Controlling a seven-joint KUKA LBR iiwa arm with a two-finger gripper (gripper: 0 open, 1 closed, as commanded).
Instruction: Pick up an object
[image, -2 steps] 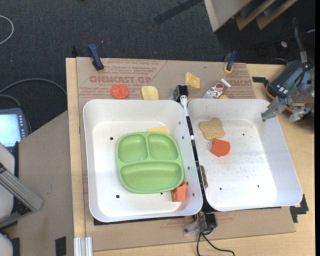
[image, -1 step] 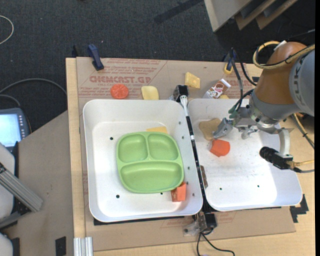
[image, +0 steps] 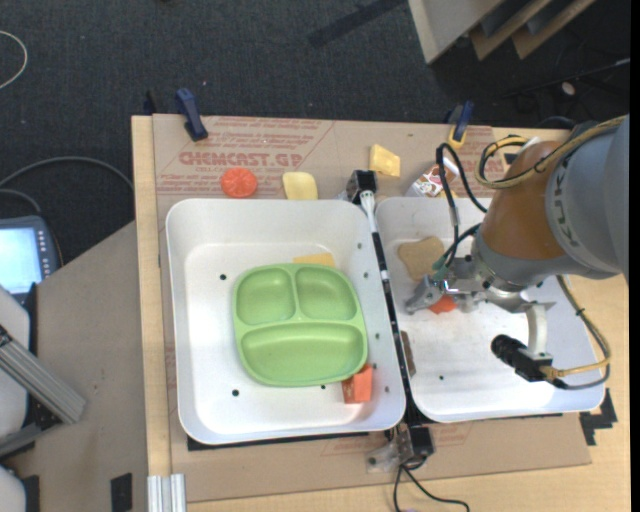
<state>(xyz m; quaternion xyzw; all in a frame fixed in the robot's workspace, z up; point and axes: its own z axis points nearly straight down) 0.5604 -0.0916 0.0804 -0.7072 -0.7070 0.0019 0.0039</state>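
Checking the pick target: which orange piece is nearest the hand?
The small orange piece in the right bin, right at the hand. The orange block lies in the left bin beside the green tray; the orange disc lies outside.

Red print on the board

The brown board under the bins carries red lettering along its far edge, reading "CHEMCAST G P"; a smaller red line runs just above it, too small to read, and the last letters are partly unclear.
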